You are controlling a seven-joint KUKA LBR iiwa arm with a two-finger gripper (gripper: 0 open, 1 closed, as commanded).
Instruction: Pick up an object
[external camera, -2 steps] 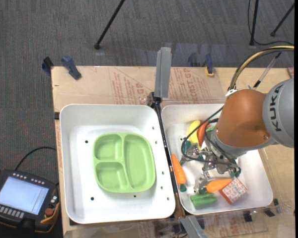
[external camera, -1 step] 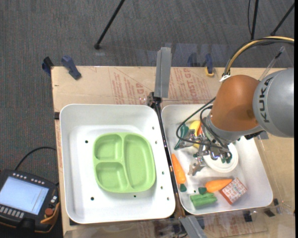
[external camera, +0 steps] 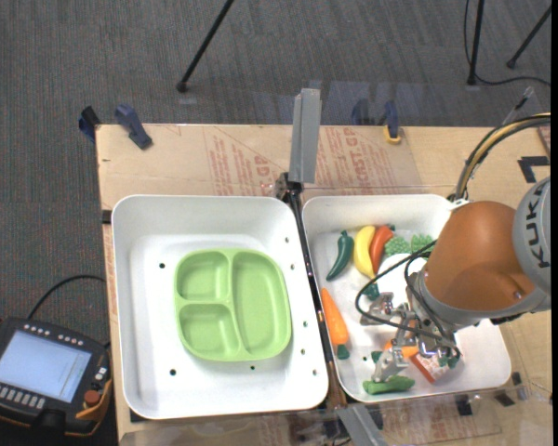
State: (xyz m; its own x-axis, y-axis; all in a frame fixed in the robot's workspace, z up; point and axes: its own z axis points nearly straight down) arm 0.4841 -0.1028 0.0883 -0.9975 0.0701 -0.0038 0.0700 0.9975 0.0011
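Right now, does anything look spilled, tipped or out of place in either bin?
Nothing stands out. The green divided plate lies flat in the left bin; the toy vegetables all lie inside the right bin, none over the rim.

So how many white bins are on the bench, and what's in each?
2. The left bin holds a green divided plate. The right bin holds toy vegetables, such as a carrot; the arm may hide more there.
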